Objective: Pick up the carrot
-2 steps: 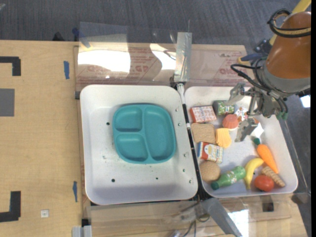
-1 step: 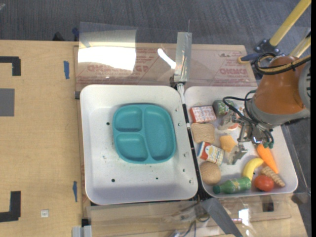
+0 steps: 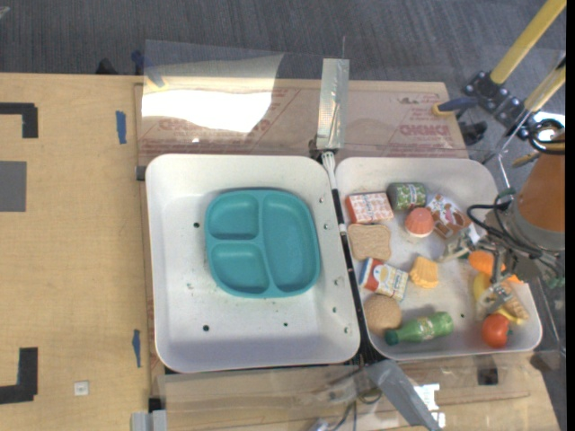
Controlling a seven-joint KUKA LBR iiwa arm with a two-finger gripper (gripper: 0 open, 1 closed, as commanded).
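The camera view looks down on two shallow white bins side by side on a cardboard-covered bench (image 3: 63,241). Red printing runs along the cardboard behind the bins, too faint and skewed to read. The small cartons carry coloured labels, but none of the lettering is legible.

The left bin (image 3: 171,330) holds a teal divided plate (image 3: 263,241) with three compartments, lying flat near its middle.

The right bin (image 3: 449,171) is crowded with toy food. Along the back lie a red-and-white carton (image 3: 369,207), a dark green can (image 3: 407,194) on its side, and a red-topped round piece (image 3: 419,222) beside a printed wrapper (image 3: 447,215). Two slices of bread (image 3: 369,240) and (image 3: 382,312) sit near the divider, with another small carton (image 3: 386,280) between them. A yellow cheese wedge (image 3: 425,273) lies near the centre, a green bottle (image 3: 420,328) lies on its side at the front, and a red tomato (image 3: 495,329) sits in the front right corner.

The arm (image 3: 544,196) comes in from the right, its orange band low over the bin's right edge. The gripper (image 3: 499,263) hangs among dark cables over the right side of that bin; how far it is open cannot be told. The carrot (image 3: 482,261), an orange piece, lies just beside it, above a yellow item (image 3: 508,306). Whether they touch is unclear.
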